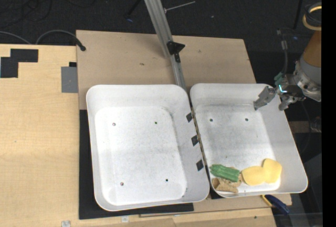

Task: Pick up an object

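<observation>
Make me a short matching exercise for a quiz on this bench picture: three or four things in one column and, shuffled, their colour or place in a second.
Things:
1. pod-shaped item
2. heart-shaped item
3. gripper
4. left bin

Colour or place:
A. over the far right edge of the right bin
B. yellow, near corner of the right bin
C. white, nothing lying in it
D. green, beside the divider between the bins

Pairs: 1-D, 2-B, 3-A, 4-C
</observation>
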Robot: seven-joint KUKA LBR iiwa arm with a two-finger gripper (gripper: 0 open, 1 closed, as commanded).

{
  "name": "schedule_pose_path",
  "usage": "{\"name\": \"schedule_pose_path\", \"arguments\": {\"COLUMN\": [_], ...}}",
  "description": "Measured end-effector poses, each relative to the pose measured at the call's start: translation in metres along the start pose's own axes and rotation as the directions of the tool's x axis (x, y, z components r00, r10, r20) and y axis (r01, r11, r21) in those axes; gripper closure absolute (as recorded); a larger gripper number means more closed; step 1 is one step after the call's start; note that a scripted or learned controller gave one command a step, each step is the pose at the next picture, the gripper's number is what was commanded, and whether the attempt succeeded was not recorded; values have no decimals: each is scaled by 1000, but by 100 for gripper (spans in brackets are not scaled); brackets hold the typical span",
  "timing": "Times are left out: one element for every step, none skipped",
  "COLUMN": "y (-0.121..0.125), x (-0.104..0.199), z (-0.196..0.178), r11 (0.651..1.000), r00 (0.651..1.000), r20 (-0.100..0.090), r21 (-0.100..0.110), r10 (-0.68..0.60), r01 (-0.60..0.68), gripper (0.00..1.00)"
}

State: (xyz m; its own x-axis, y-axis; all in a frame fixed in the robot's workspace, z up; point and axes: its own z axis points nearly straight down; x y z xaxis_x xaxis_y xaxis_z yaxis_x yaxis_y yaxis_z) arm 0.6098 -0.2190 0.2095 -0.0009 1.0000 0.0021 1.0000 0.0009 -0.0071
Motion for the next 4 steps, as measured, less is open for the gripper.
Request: {"name": "schedule_pose_path", "arguments": {"y": [1,-1,-12,-12], "x": [0,-2,3,4], "z": [-3,41,97,119], "r11": [1000,1000,1000,1000], "r00": [1000,1000,1000,1000], "r20": [2,1,-1,1], "r21": [-4,-1,1,-3], "r10": [-3,1,1,2], "r01": [3,-1,-1,-2], "gripper": [0,0,0,0]}}
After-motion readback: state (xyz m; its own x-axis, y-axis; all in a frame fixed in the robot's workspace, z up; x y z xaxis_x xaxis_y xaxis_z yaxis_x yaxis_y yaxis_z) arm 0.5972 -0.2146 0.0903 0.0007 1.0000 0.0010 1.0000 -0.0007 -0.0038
